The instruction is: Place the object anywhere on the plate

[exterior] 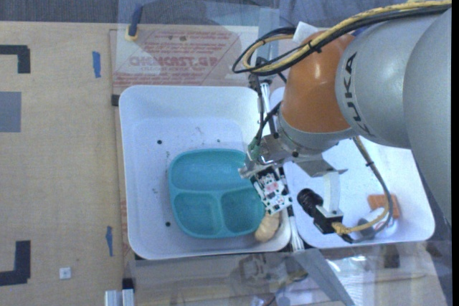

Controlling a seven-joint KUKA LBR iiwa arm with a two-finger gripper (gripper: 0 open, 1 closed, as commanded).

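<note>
Lying in the left white bin [143, 125], the plate [215, 191] is smooth turquoise plastic, rounded at the corners, with three compartments: a wide one at twelve o'clock and two smaller ones at six. All three look bare. The object [268, 227], a small tan, rounded lump with a matte skin, sits at the plate's four o'clock, touching its rim but off it, on the bin floor. Its long axis runs roughly from seven to one o'clock. The gripper [271, 191] hangs just above it; how wide it stands, I cannot tell. The right bin [409, 226] holds an orange piece [380, 203].
</note>
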